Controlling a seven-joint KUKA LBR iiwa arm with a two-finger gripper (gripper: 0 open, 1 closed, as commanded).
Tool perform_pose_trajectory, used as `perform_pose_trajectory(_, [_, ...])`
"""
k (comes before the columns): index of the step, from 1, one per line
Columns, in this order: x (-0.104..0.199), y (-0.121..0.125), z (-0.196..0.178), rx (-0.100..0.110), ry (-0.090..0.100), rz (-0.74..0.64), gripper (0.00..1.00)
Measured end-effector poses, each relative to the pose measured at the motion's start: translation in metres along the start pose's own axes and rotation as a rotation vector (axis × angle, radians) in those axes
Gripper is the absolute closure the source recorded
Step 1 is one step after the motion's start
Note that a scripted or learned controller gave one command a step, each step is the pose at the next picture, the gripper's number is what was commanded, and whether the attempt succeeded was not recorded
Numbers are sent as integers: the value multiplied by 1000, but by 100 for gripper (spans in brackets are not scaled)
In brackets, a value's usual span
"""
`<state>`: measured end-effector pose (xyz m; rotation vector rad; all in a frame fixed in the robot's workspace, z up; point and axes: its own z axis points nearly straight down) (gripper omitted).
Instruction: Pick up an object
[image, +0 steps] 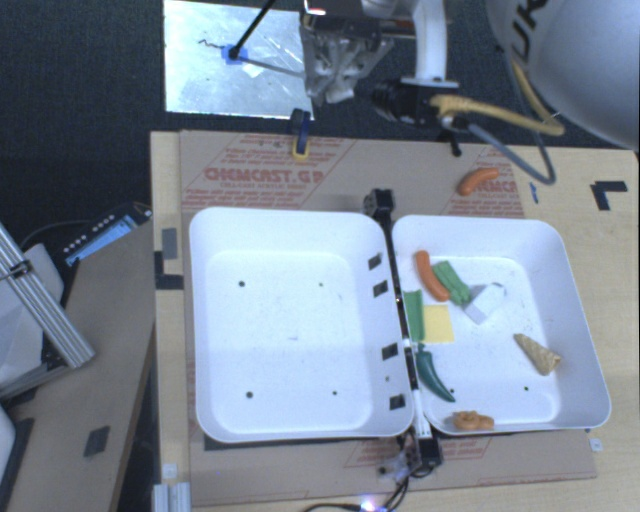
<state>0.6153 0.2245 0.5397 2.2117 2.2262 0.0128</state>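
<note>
Beyond the right bin (560, 262), the end effector (335, 80), whose spread I cannot tell, risks missing the small carrot (432, 275).

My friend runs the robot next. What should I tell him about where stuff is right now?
Gripper: up high behind the bins, past the bench's far edge, holding nothing that I can see.
Right bin: orange carrot, green pod, white block, yellow square, dark green pepper, tan cone, small orange bit at the front rim.
One orange piece lies on the board behind that bin.
Done: nothing picked yet.
Left: go down and grab one.
</note>
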Motion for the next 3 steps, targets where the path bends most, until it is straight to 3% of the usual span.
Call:
perform_pose_trajectory(1, [-53, -55, 3, 7, -2, 8, 100])
perform_pose_trajectory(2, [-11, -134, 104, 20, -5, -4, 100])
perform_pose_trajectory(3, [-7, -67, 37, -2, 0, 6, 100])
